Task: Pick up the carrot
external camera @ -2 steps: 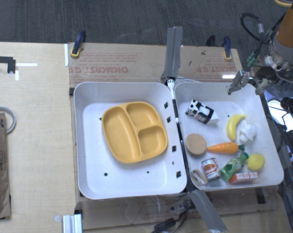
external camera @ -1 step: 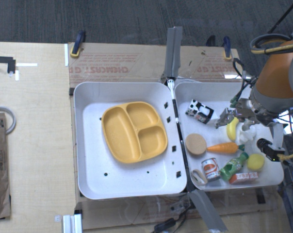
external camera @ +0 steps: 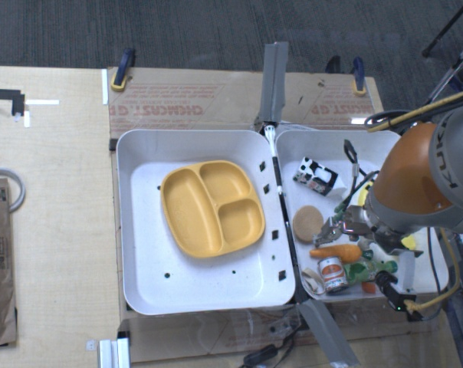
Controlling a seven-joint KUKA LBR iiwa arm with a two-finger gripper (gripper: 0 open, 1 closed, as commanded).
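Your gripper (external camera: 340,227) hangs low in the right bin (external camera: 333,138), just above the carrot (external camera: 340,252), probably lining up for a grasp. You cannot tell from here whether the claw is spread or pressed together.

The carrot lies on its side near the bin's front edge, touching a small can (external camera: 333,274) just nearer. A tan round biscuit (external camera: 308,222) sits left of the gripper, and a black-and-white toy cow (external camera: 316,175) farther back.

The left bin (external camera: 139,228) holds a yellow divided plate (external camera: 212,206).
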